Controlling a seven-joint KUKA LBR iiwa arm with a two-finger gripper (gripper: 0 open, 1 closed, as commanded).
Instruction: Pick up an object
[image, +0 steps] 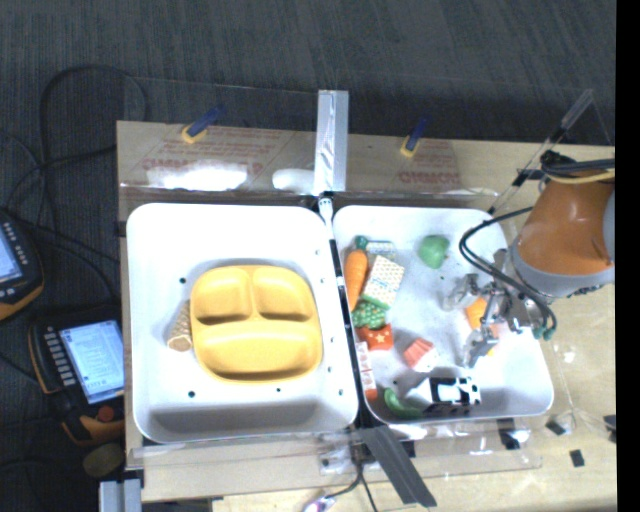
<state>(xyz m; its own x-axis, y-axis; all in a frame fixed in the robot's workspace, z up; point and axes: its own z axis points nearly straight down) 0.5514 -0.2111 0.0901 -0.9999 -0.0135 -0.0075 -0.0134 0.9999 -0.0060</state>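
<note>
Both bins, the left bin (150, 330) and the right bin (520, 385), look like smooth white plastic with a soft sheen; the yellow tray (255, 320) in the left one is glossy moulded plastic, and the cone (179, 330) beside it has a rougher, waffled tan surface. In the right bin the carrot (355, 275), green ball (433, 250) and black-and-white toy (452, 391) read as smooth plastic, slightly shiny. My arm's orange band (565, 235) is glossy, the bench (590, 420) is matt pale wood, and the floor (200, 50) is rough dark carpet.
</note>
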